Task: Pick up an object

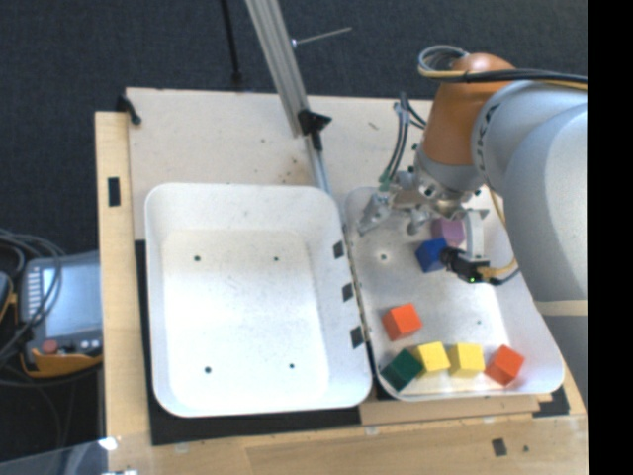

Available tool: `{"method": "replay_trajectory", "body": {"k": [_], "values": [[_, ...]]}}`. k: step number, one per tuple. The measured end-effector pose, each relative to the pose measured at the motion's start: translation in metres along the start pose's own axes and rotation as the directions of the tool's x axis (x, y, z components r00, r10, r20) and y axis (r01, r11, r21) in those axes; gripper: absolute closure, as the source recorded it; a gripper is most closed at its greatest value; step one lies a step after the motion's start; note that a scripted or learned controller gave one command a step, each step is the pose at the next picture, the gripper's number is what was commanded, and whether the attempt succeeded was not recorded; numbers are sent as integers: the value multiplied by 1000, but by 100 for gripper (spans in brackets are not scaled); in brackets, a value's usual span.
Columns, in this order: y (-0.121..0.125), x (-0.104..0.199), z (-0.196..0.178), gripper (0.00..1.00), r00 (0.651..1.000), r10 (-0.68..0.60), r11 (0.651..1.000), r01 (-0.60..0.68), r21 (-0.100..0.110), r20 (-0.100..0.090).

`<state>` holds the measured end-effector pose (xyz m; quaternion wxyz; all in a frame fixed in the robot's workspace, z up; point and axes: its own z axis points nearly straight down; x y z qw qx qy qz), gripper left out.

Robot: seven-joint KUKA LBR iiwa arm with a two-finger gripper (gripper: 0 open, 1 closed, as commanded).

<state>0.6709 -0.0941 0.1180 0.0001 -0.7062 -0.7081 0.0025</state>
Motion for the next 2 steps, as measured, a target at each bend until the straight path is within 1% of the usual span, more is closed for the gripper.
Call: {"method": "replay_trajectory", "body": {"k": [1, 2], "values": [[2, 0, -15, 100, 1000, 0, 1000, 0, -8, -2], [9, -8, -65, 100, 1000, 2, 1000, -3, -10, -3]]}}
